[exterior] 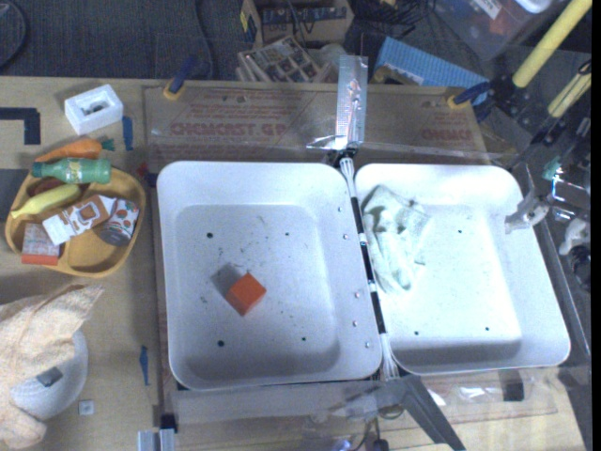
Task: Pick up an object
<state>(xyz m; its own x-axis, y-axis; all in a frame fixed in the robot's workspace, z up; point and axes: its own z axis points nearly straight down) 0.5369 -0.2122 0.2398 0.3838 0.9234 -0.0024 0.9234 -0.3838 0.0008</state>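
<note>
An orange cube (247,293) lies in the left bin (188,195), a little left of its middle, with a small grey patch beside its upper left corner. A crumpled white and pale green wrapper (392,235) rests in the right bin (488,327), against its left wall. My gripper (535,207) hangs over that bin's right rim near the far corner, well away from both objects. I see nothing in it.
A yellow bowl (89,256) of toy food sits to the left of the bins, with a beige cloth (38,341) and a white box (94,108) nearby. A metal bracket (350,101) stands behind the seam between the bins. Cables and clutter lie beyond the bench.
</note>
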